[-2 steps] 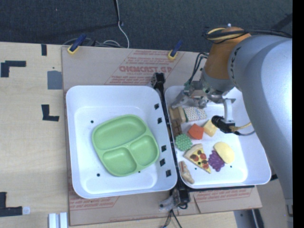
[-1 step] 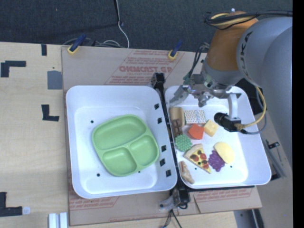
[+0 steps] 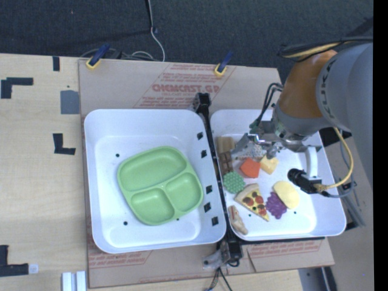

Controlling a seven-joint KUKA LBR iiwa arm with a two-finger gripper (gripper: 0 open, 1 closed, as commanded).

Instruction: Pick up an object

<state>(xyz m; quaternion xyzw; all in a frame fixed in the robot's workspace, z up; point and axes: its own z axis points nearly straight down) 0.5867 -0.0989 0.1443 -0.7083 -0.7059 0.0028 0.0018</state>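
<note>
wooden bench, two white bins [image 3: 97, 162], gripper [image 3: 257, 151] over right bin, orange-red toy [image 3: 250, 167] just below, grip unclear

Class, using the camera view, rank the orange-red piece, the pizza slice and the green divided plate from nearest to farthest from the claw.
1. Orange-red piece, just below the claw.
2. Pizza slice, lower in the right bin.
3. Green divided plate, in the left bin.
</note>
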